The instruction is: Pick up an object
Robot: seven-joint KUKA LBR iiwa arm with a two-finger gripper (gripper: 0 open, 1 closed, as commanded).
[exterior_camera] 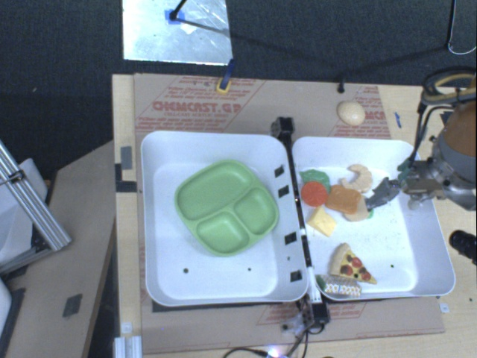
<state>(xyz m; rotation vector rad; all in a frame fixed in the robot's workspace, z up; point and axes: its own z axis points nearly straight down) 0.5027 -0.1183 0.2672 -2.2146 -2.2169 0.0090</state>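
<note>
- The gripper (383,192) is reaching in from the right over the right bin (425,271), with its dark tip sitting just beside the orange-brown toy bread piece (347,199).
- Whether the jaws are standing wide or narrow cannot be told here; the tip is reading as one dark shape, and nothing is visibly sitting between them.
- The toy food is clustering in the upper left part of the right bin: a red tomato (314,194) touching a green leafy piece (315,177), a yellow cheese wedge (323,221) below them, and a pale curved piece (361,175) above the bread.
- A pizza slice (350,264) is lying apart, nearer the bin's front edge, its long axis pointing up and to the left.
- The bread piece is lying directly left of the jaws, so it looks like the nearest candidate; the likely next move is a short advance leftward and down.
- The left bin (164,274) is holding a green divided plate (226,206), well apart from the arm.
</note>
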